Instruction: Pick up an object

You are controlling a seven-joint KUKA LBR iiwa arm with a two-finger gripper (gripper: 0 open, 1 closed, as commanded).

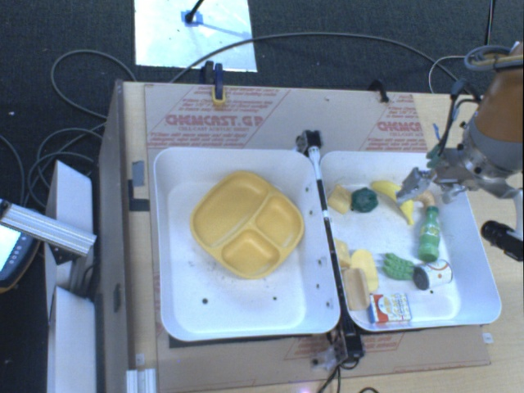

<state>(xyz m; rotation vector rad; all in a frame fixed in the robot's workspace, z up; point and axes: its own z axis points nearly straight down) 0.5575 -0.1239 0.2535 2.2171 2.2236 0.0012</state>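
My gripper (430, 188) hangs over the far right part of the right bin (479, 301), with the grey arm and its orange band coming in from the right. Its fingers stand spread, open, with nothing between them. The left fingertip is right beside a yellow banana (391, 195). Just in front of the gripper a green bottle (428, 234) lies on the bin floor. To the banana's left are a dark green ball (364, 200) and a yellow block (338, 197).
Nearer the front of the right bin lie a green spiky toy (399, 266), a dark grey piece (420, 278), yellow pieces (361, 265), a tan block (356, 290) and a red-and-white box (389, 308). The left bin (176, 301) holds a yellow divided plate (246, 223).
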